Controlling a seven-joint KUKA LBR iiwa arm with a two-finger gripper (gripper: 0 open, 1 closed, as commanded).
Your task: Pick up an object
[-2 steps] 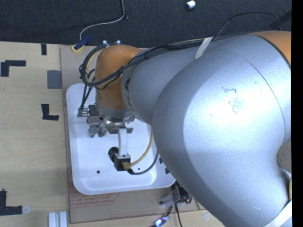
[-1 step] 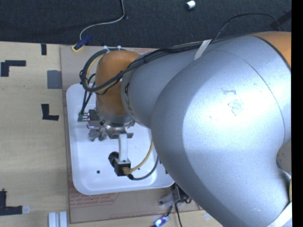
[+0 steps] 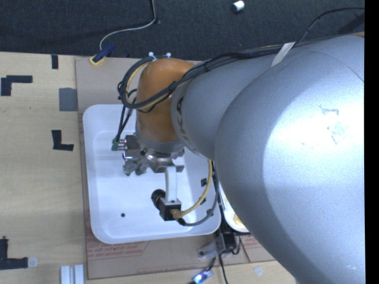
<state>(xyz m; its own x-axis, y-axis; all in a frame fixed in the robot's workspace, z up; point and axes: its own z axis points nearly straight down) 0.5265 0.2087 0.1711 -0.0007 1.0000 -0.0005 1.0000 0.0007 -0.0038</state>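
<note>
the big grey arm (image 3: 296, 129) covers most of the right half of the view. it reaches to the left over the white bin (image 3: 98, 158). its orange band (image 3: 157, 99) is above the back part of this bin, and below the band is the metal wrist with the pincer (image 3: 139, 165). the pincer is over the middle of the bin floor and points down. from this angle i cannot tell if it is open or closed, and i see nothing held in it.

on the floor of the bin, near the front left corner, lies a small dark speck (image 3: 122, 215). it is too small to say what it is. it is apart from the pincer, in front of it and a little to the left.

the bin stands on a brown sheet (image 3: 118, 250), which lies on the wooden surface (image 3: 35, 188). on the surface, left of the bin, are some black marks (image 3: 59, 141) with angled shapes and a grey square (image 3: 68, 98).

behind the surface is a dark cloth (image 3: 59, 10). a thin white cable (image 3: 151, 10) runs down over it to a blue and yellow piece (image 3: 102, 54) at the back edge of the surface. a small white thing (image 3: 238, 5) lies further right on the cloth.
</note>
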